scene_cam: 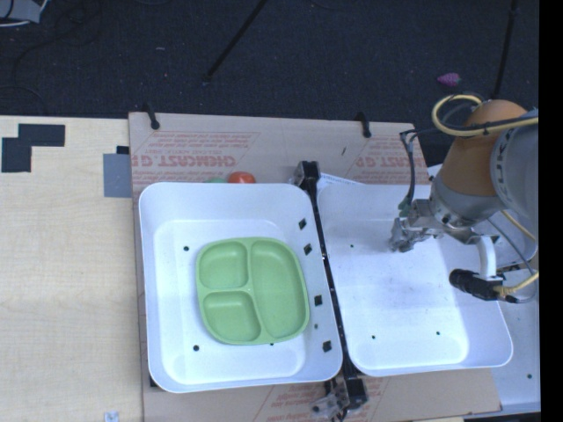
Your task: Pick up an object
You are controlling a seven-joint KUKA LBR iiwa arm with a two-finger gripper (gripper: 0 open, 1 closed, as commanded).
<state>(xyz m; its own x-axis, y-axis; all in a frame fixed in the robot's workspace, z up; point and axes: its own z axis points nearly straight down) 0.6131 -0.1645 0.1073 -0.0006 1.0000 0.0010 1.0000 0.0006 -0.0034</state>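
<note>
A light green divided plate [252,290] with three compartments lies flat in the middle of the left bin [167,227]. My gripper [405,241] hangs low over the upper middle of the right bin [400,328], close to its floor and well to the right of the plate. No object is visible at the gripper's tip. The orange-banded wrist rises above and to the right of it.
A small red-orange thing [241,178] sits just behind the back rim of the left bin, on the cardboard. A black divider [318,262] runs between the two bins. A pale wooden bench top [62,271] extends to the left.
</note>
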